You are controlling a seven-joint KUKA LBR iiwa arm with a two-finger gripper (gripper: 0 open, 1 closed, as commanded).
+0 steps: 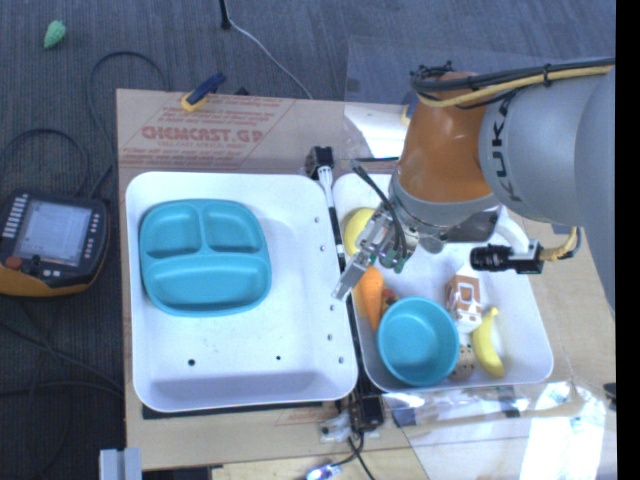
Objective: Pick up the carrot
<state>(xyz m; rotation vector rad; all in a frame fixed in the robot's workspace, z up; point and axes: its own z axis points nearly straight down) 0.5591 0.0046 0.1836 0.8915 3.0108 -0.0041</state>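
the carrot (pixel 371 296) lies in the right bin (pixel 530 368) hard by its left wall, touching the blue bowl (pixel 417 340), not yet lifted. the gripper (pixel 378 253) hangs just over its upper end, fingers spread, pinching nothing. closing and lifting are left. room is tight: wall on one side, bowl below, yellow fruit (pixel 357 225) above.

Orange carrot (pixel 371 296), blue bowl (pixel 417 341), yellow banana (pixel 487 342) — and a blue tray (pixel 204 256) in a white bin (pixel 300 368).
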